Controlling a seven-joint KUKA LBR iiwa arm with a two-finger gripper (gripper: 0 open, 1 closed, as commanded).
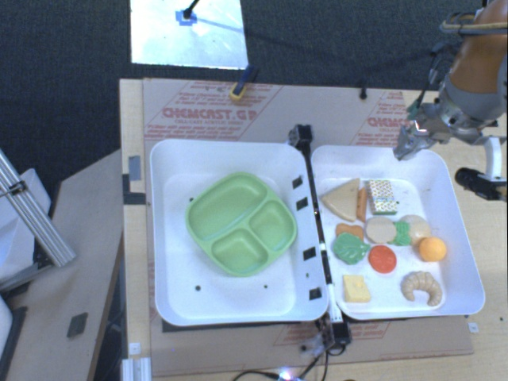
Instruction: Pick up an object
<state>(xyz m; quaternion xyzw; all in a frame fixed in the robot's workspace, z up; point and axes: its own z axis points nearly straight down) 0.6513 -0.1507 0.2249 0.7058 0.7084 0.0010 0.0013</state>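
My gripper [407,146] hangs above the far right rim of the right bin [452,213], beyond the food pieces and holding nothing that shows. Toy food lies in that bin: a tan wedge [342,199], a speckled block [382,196], an orange stick [362,203], a green leafy piece [349,248], a red tomato [382,259], an orange ball [432,249], a yellow cheese block [356,288] and a croissant [421,286]. The nearest pieces lie toward the camera from the gripper.
The left bin [175,284] holds a green divided plate [240,224]. A black divider strip [311,213] runs between the bins. A shiny sheet [188,24] lies at the back left. A metal frame [32,221] stands off the bench's left side.
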